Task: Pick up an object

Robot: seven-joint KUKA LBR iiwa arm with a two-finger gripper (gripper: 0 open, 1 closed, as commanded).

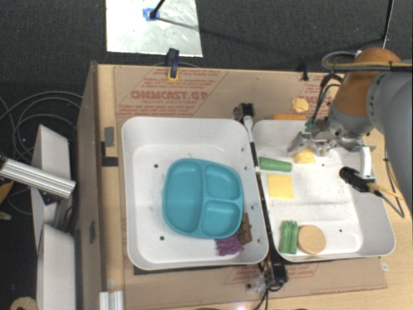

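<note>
Nearest the lens, right-hand white bin [377, 234] with tan round disc [312, 239], green bundle [288, 237], yellow square slice [281, 186] and green stick [275, 165]; beside it, left bin [139, 173] bearing the teal divided plate [202, 197]. Low over the right bin's far corner, gripper [314, 142] just above a small yellow lump [304, 156], apart or together impossible to tell. Probably the reaching step: next, a descent squarely around the lump, a firm close, then a lift.

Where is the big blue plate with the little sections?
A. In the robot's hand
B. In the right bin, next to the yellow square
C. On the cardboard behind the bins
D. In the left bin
D. The blue plate lies flat in the left bin, while the yellow square sits in the right bin.
</note>
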